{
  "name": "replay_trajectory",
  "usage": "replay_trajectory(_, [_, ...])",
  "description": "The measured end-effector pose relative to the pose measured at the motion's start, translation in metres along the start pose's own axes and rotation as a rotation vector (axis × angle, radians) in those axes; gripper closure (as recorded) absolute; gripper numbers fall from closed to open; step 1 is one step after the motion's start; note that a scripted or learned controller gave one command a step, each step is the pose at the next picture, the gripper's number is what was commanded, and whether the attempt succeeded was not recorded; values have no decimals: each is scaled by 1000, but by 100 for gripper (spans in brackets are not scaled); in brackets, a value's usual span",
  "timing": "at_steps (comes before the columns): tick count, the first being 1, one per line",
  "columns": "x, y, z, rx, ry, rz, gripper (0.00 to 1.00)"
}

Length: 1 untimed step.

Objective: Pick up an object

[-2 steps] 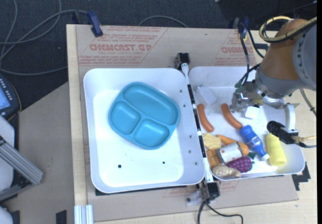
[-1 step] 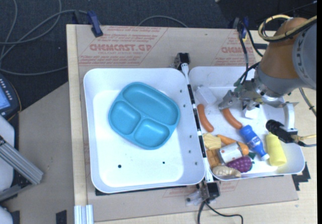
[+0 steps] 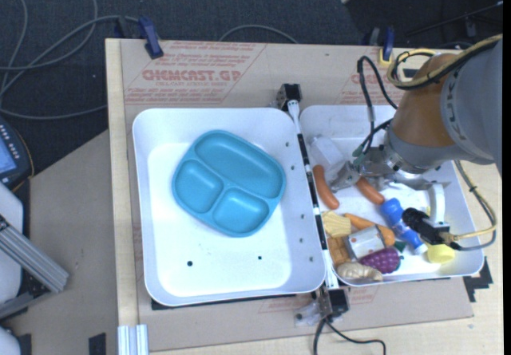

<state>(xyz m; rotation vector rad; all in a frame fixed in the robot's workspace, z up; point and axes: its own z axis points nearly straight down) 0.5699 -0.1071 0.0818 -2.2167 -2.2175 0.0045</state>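
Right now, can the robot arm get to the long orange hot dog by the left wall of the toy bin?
Probably yes. The hot dog lies bare on top with nothing over it, and the gripper hangs just to its right in the same bin. The bin wall close beside it might crowd the grab.

Smooth, glossy blue plastic plate [image 3: 229, 182] in a matt white plastic bin [image 3: 160, 258]; around the bin, the surface [image 3: 200, 74] looks like printed brown cardboard.

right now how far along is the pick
Nothing looks picked yet. The tool is low in the right bin, next to the hot dog and a small orange piece; its grip is hidden. The toy pile and blue divided plate lie undisturbed. Grasping and lifting remain.
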Motion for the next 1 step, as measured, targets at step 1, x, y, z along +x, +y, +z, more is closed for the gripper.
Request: replay_trajectory(1, [-1,1,-13,-6,-2,0,100])
